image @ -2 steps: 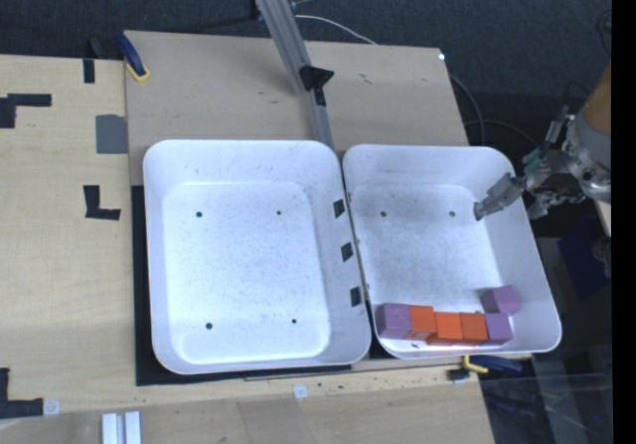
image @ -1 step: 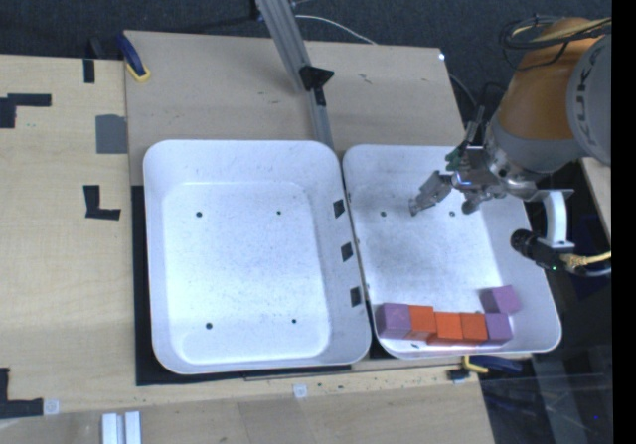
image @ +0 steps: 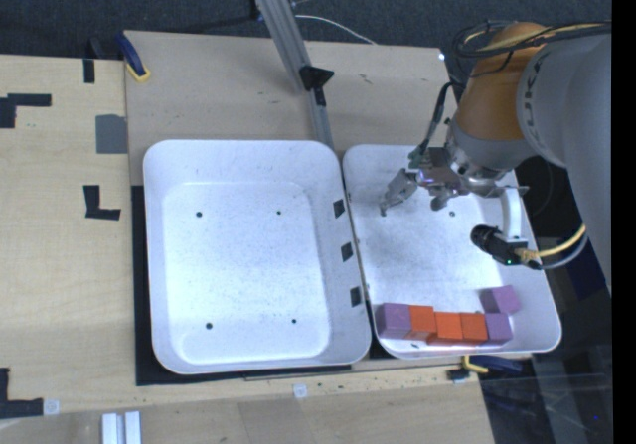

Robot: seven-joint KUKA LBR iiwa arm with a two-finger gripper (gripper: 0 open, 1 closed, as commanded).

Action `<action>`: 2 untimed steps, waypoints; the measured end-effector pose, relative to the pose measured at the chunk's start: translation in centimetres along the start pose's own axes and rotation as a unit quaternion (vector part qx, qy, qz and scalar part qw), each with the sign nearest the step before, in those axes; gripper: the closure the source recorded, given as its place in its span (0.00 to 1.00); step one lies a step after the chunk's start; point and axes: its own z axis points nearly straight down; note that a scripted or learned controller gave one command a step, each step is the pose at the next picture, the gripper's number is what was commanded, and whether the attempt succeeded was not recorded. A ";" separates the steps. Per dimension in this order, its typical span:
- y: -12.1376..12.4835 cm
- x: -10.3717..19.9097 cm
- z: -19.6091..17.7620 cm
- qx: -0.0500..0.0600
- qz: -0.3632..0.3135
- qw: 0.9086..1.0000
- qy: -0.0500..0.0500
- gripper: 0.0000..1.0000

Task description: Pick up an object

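Observation:
Several blocks lie in a row along the near edge of the right bin [image: 397, 243]: a purple block [image: 396, 319], orange blocks [image: 447, 325], and another purple block [image: 500, 305] at the right end. My gripper [image: 412, 192] hangs over the far part of the right bin, well away from the blocks. Its fingers are spread apart and nothing sits between them.
The left bin [image: 243, 253] lies beside the right one. A slanted metal post [image: 283, 25] with a black clamp rises behind the bins. The grey arm with its orange band [image: 497, 94] comes in from the right, above the right bin's far corner.

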 end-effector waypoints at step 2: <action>1.9 3.5 -3.7 -0.002 0.001 1.000 0.000 0.00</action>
